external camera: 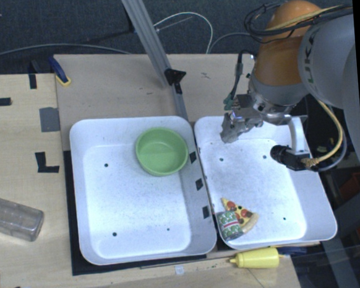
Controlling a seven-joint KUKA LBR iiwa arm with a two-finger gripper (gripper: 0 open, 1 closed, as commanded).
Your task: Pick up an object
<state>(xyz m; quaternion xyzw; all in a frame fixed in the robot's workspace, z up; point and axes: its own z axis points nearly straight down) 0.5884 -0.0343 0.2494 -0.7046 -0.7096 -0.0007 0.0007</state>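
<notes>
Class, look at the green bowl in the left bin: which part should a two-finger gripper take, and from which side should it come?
Take the green bowl by its rim, coming straight down from above. It sits upright with its mouth open to the camera, so one finger could likely slip inside the wall and one outside. Its near-left rim seems safest, since the far-right rim lies close to the left bin wall.

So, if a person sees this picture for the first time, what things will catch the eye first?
Probably the green bowl at the back of the left bin. Next, the arm's orange band, with the gripper over the right bin's far edge. Then the pizza slice toy in that bin's near left corner.
</notes>
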